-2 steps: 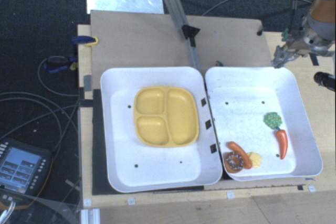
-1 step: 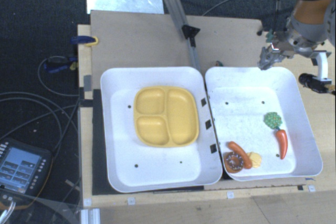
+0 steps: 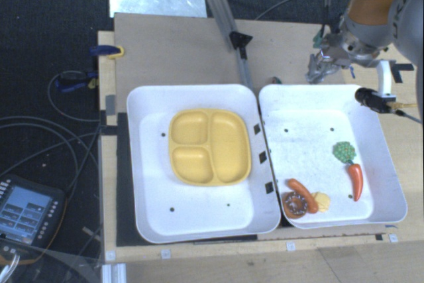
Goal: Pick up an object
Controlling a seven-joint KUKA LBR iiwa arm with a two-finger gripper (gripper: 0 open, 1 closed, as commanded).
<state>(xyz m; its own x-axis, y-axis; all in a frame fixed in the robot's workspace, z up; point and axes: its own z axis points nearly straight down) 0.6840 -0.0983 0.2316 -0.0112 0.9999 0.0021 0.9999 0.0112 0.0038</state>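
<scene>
At the far rim of the right bin (image 3: 381, 136), just outside its back edge: my hand (image 3: 320, 68), hanging low off the grey wrist with the orange band above it. I cannot tell whether it is open or closed; the tip is small and dark against the bench (image 3: 172, 50), and nothing shows between its parts.

Items, all placed from the right bin:
- Carrot (image 3: 356, 181), orange, with broccoli (image 3: 344, 152) touching its upper end. Near the bin's right wall, middle depth. Long axis runs roughly far-to-near, slightly tilted.
- Sausage (image 3: 301, 194), red-orange, near the bin's front left corner, lying on a diagonal.
- Doughnut (image 3: 295, 205), brown, touching the sausage at its near side.
- Small yellow piece (image 3: 322, 201), just beside the sausage, toward the bin's front wall.

Left bin (image 3: 149, 162): one yellow divided plate (image 3: 209, 146), lying flat at its middle.

Relation that matters: every pickable piece lies nearward of the hand, across the right bin's floor. The carrot and broccoli lie nearward and to the right; the sausage cluster lies almost straight nearward, at the far end of the floor from the hand.

Judgement: the hand is not yet over any item. I read the carrot as the cleaner pick, with the grip set across its long axis, since the sausage cluster is crowded.
</scene>
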